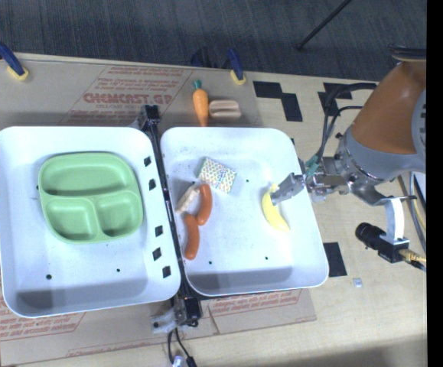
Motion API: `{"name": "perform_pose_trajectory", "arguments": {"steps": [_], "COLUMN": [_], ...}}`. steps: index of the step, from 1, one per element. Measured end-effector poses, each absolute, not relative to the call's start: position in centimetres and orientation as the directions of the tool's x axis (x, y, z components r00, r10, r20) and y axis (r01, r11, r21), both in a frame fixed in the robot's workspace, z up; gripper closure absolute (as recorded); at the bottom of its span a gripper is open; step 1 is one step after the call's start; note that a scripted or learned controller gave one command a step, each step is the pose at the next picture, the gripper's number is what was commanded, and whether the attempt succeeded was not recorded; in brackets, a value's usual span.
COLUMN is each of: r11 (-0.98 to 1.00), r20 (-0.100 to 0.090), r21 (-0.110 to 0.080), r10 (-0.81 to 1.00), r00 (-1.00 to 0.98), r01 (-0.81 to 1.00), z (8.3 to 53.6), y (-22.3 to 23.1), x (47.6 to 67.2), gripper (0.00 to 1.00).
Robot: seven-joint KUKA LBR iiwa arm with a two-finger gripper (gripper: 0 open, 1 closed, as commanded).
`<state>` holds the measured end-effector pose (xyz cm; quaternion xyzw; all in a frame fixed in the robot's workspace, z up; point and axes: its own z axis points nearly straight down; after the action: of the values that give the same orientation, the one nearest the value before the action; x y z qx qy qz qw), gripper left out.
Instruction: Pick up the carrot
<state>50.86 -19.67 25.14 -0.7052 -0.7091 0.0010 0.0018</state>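
Cardboard covers the surface [359,312] under two white bins. Nearest the front edge, the right bin [240,277] holds two sausages [197,220] near its left wall, a patterned packet [217,174] behind them, and a banana [275,211] by its right wall. The gripper [286,188] hovers at that right wall just above the banana, with nothing between its fingers; how far they are parted cannot be told. A green divided plate [91,196] sits in the left bin [22,281]. Farthest back, the carrot [200,104] lies on the cardboard behind the right bin's far rim, beside a hot dog bun [224,110].
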Motion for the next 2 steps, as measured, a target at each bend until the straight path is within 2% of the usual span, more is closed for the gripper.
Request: {"name": "perform_pose_trajectory", "arguments": {"steps": [1, 2], "r11": [0.150, -0.474], "r20": [0.003, 0.000], "r21": [-0.004, -0.004], "r10": [0.989, 0.881], "r00": [-0.150, 0.474], "r01": [0.989, 0.881], "z": [14.15, 13.35], "y": [-21.10, -21.08], "x": [47.57, 47.59], "gripper": [0.00, 0.00]}}
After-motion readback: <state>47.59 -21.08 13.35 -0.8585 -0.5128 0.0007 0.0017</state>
